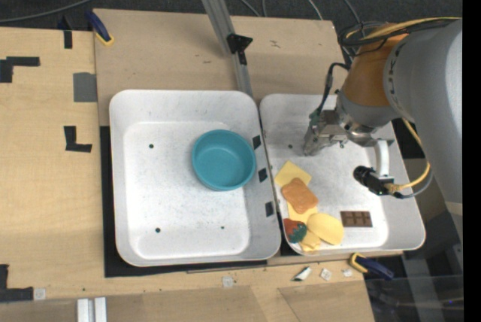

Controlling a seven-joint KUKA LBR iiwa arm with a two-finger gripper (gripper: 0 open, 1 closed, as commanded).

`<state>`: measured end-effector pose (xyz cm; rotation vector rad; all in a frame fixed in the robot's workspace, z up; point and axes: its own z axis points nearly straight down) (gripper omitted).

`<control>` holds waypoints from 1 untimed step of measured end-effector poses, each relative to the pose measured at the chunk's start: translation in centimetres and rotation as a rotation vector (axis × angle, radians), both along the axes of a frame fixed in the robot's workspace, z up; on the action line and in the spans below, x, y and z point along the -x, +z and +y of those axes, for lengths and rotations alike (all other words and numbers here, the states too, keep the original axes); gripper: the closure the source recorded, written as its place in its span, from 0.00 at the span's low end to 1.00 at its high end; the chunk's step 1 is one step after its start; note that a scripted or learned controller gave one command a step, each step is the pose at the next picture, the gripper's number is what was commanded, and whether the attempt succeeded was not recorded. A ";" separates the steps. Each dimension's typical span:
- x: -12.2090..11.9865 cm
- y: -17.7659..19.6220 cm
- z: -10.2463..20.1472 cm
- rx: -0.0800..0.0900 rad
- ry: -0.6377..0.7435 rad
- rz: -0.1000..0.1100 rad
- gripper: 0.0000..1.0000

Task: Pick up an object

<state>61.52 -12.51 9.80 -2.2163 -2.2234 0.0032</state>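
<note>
- The grey arm with the orange band [376, 80] is reaching in from the right and hanging over the upper part of the right-hand shallow white bin [398, 241].
- The two-finger gripper [314, 146] is pointing down over bare bin floor, near the bin's upper left quarter. The fingers are appearing to stand close together, with little or no gap and nothing between them; at this angle that reading is not firm.
- Candidate objects are lying in a cluster at the lower left of the same bin: a pale yellow square slice [292, 174], an orange-brown toast-like piece [301, 198] partly overlapping it, a rounded yellow piece [325, 228], and small red and green bits [295, 231] against the bin wall.
- A dark brown chocolate-like bar [356, 220] is lying apart from the cluster, to its right, its long axis running left to right in the view.
- The left-hand white bin [143, 238] is holding a blue round bowl [222, 159], well apart from the gripper and across the divide.
- Governing relation: the nearest object, the pale yellow slice, is lying just below the gripper and slightly to its left in the view. In my judgement, the coming move is calling for a short travel toward the view's bottom edge, then a descent.
- Risk noted: the cluster pieces are flat and overlapping, so a clean pinch is looking doubtful.
</note>
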 end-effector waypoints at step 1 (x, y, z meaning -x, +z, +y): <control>0.4 6.1 0.2 0.001 -0.002 -0.008 1.00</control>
